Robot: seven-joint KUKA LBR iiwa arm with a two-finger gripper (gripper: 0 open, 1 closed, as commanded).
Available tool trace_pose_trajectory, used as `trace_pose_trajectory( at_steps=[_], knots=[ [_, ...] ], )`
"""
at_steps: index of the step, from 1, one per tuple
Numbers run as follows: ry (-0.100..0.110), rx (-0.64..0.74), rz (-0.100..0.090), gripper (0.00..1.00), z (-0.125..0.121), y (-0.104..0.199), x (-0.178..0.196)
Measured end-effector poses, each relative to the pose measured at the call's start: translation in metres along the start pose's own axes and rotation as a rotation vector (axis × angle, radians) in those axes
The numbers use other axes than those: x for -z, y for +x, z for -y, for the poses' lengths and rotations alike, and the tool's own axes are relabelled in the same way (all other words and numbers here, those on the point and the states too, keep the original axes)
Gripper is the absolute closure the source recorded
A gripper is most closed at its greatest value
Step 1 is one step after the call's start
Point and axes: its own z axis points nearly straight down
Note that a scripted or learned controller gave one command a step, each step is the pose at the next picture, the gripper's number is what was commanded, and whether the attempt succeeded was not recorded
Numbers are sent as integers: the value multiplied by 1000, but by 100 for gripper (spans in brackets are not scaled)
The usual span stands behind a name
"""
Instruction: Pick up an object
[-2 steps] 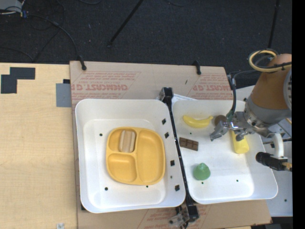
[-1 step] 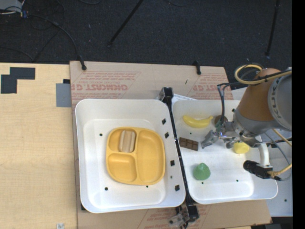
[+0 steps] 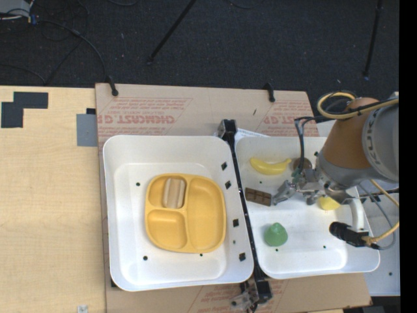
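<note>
Bench (image 3: 45, 207) with two white bins (image 3: 124, 155)

So the arm (image 3: 355, 145) comes in from the right and its gripper (image 3: 281, 194) sits low over the right bin (image 3: 306, 256), just beside a small brown block (image 3: 258, 197). A banana (image 3: 270, 166) lies near the bin's back, a green thing (image 3: 275, 234) toward the front. Left bin (image 3: 124, 175) has a yellow divided plate (image 3: 186, 212) with a tan piece (image 3: 173, 192) in one compartment.

A robotics lab — cardboard-lined bench (image 3: 195, 113), loose cables (image 3: 78, 34) on dark carpet, twin white bins (image 3: 124, 175).
</note>
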Motion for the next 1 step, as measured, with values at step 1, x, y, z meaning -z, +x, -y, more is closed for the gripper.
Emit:
trace_pose_trajectory(
  at_steps=[1],
  knots=[
    [0, -2, 0, 100, 0, -1, 11]
  ],
)
